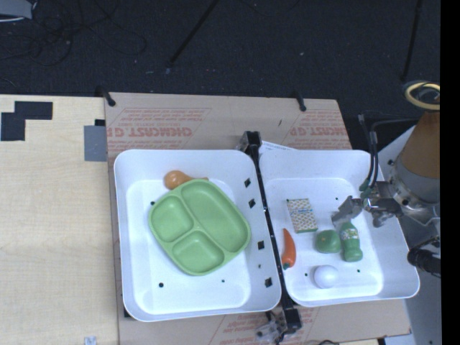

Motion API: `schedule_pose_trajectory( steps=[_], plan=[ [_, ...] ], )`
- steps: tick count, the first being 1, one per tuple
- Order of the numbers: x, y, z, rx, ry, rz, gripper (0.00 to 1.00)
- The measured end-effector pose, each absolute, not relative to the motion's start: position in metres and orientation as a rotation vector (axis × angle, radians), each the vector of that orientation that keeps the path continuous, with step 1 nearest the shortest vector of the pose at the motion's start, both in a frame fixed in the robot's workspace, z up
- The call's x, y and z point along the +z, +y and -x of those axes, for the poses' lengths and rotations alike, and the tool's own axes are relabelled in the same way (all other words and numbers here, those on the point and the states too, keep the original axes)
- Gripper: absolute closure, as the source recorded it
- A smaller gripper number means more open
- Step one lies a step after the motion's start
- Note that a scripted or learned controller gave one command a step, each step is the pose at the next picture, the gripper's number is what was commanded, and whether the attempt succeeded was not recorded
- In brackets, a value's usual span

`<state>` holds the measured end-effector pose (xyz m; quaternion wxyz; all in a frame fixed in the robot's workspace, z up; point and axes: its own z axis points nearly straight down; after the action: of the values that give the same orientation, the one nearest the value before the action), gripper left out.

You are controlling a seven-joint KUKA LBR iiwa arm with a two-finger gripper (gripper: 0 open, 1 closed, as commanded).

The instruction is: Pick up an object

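In the right bin (374, 282) lie a patterned packet (301, 215), orange carrot (288, 248), two green pieces (328, 241) and a white egg (325, 276).

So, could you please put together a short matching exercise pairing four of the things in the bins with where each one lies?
Things:
1. green divided plate
2. white egg
3. carrot
4. patterned card

Places:
A. right bin, against its left wall
B. left bin, in the middle
C. right bin, near its front edge
D. right bin, behind the green objects

Pairs: 1-B, 2-C, 3-A, 4-D
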<state>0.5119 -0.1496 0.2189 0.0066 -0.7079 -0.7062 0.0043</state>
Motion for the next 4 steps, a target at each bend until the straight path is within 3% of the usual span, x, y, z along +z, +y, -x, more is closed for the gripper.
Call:
schedule_pose_trajectory(
  steps=[1,3,4],
  plan=[
    [0.225,-0.15,-0.514,0.002,-2.219,2.219,0.0],
    [0.113,-0.147,-0.504,0.004,-2.217,2.216,0.0],
    [0.086,-0.146,-0.503,0.003,-2.218,2.218,0.0]
  ],
)
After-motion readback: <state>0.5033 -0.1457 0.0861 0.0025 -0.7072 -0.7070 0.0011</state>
